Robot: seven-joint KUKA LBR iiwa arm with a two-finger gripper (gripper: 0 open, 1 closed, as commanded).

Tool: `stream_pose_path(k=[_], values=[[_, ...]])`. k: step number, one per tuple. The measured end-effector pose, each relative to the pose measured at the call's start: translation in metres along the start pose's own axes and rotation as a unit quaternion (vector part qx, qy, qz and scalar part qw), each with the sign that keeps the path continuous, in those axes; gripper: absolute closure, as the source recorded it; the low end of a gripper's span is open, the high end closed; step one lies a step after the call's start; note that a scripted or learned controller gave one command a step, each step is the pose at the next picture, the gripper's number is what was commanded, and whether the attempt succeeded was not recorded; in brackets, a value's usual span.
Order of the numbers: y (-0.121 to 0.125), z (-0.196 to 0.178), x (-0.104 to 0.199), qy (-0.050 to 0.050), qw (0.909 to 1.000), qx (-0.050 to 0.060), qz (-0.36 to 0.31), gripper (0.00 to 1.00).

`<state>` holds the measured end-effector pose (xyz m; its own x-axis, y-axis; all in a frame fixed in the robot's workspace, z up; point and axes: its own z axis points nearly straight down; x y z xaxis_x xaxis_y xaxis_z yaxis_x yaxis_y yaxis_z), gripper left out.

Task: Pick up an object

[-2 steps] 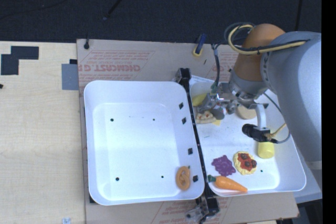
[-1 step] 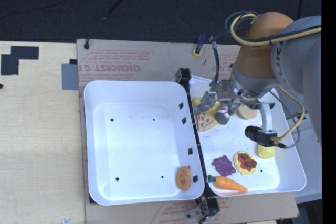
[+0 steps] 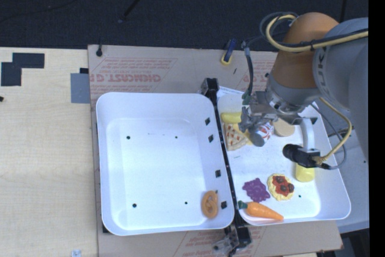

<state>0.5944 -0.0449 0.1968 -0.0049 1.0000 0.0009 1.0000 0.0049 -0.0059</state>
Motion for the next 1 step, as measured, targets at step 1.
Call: stream_pose_path(k=[1], values=[[0.0513,0.0100,0.0409,0.000,1.0000,-0.003,0.000,1.00]])
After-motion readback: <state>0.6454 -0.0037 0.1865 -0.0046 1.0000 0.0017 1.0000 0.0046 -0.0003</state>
